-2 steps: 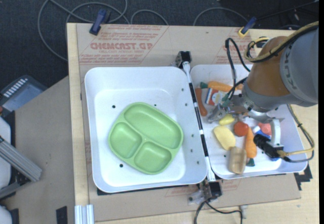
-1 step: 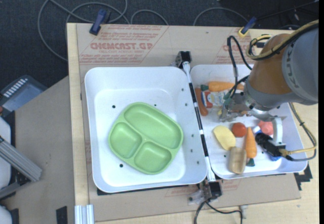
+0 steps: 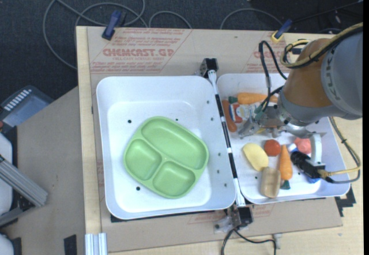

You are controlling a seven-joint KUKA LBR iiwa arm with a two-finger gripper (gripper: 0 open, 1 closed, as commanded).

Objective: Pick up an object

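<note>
While toy food (image 3: 255,156) fills one bin (image 3: 337,187), another (image 3: 109,98) holds a green tray (image 3: 166,157).

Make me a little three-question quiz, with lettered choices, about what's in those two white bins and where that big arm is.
1. Where is the green plate?
A. left bin
B. right bin
C. on the floor

2. How many compartments does it have?
A. two
B. three
C. five

3. Where is the arm?
A. over the left bin
B. over the right bin
C. off the bench

Answers:
1 A: it lies flat in the left bin.
2 B: raised ridges split it into three wells.
3 B: it hangs over the right bin, above an orange carrot, a yellow piece and a small red piece.
</note>
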